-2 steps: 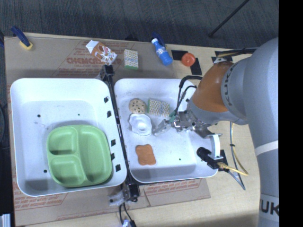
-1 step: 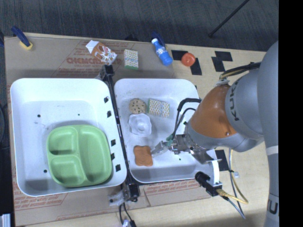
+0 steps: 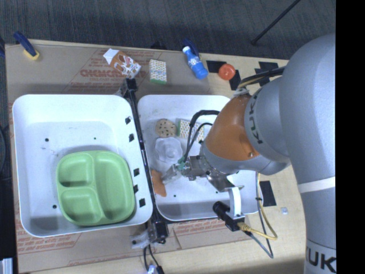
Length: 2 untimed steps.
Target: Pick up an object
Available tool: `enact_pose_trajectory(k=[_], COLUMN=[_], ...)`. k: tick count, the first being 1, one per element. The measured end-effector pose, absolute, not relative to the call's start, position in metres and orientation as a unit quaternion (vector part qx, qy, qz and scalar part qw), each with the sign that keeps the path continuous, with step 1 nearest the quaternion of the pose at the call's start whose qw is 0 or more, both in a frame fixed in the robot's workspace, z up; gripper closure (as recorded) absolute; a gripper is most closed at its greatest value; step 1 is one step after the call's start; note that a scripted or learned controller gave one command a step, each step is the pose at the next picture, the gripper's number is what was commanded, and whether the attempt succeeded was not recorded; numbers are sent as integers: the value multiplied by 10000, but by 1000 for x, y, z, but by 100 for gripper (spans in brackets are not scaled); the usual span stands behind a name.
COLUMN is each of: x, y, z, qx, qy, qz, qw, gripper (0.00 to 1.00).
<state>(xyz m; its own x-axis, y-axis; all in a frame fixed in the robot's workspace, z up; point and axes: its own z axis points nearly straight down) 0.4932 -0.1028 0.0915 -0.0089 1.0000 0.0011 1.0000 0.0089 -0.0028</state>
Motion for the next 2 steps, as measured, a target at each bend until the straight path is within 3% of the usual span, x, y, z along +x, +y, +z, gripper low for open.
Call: enact_pose_trajectory(k=[1,2], x=[494,477], y=[-104,-61], z=[102,192], qx=[-7022,-7050], qy=[-7119,-7092], qz=[13,0], qw=[10,9], gripper=[100,100])
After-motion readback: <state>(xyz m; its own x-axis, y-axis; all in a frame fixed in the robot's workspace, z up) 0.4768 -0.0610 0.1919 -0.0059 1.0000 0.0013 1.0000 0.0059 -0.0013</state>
